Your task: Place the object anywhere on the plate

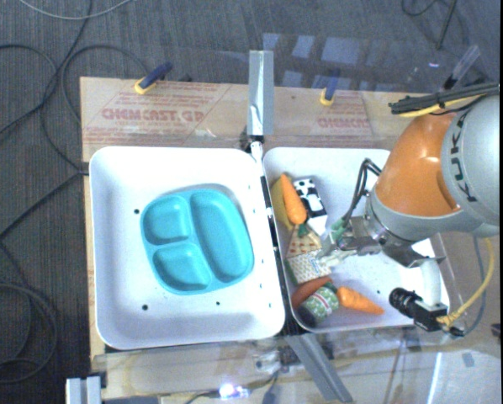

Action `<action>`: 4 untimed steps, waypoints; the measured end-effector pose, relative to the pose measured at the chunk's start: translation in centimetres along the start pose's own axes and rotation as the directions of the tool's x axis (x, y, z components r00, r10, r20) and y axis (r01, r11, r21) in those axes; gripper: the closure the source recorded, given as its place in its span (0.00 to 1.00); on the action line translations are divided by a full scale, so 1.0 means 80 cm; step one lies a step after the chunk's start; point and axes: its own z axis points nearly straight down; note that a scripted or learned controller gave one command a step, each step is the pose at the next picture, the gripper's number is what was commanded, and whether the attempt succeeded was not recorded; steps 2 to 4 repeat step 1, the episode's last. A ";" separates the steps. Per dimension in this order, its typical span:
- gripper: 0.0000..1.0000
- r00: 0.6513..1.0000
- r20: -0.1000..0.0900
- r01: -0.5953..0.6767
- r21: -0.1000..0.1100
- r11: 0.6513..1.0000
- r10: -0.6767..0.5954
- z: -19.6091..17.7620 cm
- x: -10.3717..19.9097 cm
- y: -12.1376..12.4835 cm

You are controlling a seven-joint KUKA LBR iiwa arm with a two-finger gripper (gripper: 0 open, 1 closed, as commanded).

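Camera view: the bench board reads "CHEMCAST GP". Two white bins: the left bin [108, 225] holds one blue plate [198, 240]. At the right bin's nine o'clock lie two carrots [288, 200] and a can [320, 303]. The gripper [334, 247] hovers there; whether it grips anything cannot be told.

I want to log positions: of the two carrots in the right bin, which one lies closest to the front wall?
The lower carrot, beside the green can. The other carrot lies near the bin's back, beside the black-and-white box.
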 end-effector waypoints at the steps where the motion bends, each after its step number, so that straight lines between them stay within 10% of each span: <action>1: 1.00 0.984 0.005 -0.179 -0.003 0.984 0.179 -0.066 -0.017 0.027; 4: 1.00 0.984 0.005 -0.179 -0.003 0.984 0.179 -0.066 -0.017 0.027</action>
